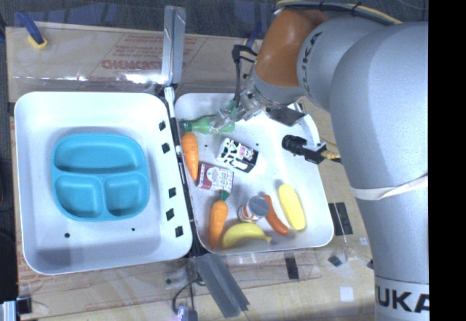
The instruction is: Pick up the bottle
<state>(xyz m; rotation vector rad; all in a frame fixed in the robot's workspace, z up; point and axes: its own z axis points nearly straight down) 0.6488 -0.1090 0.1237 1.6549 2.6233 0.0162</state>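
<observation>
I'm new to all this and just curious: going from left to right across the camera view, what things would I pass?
Blue divided tray → green bottle → black-and-white patterned packet → yellow corn-like piece → grey arm.

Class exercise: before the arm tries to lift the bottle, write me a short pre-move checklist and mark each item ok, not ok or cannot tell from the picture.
1. Bottle located, lying at the top of the right bin: ok.
2. Gripper positioned at the bottle's right end: ok.
3. Bottle seen between the fingers: cannot tell.
4. Upper carrot apart from the bottle: cannot tell, they look nearly touching.
5. Black-and-white carton out of the gripper's way: ok.
</observation>
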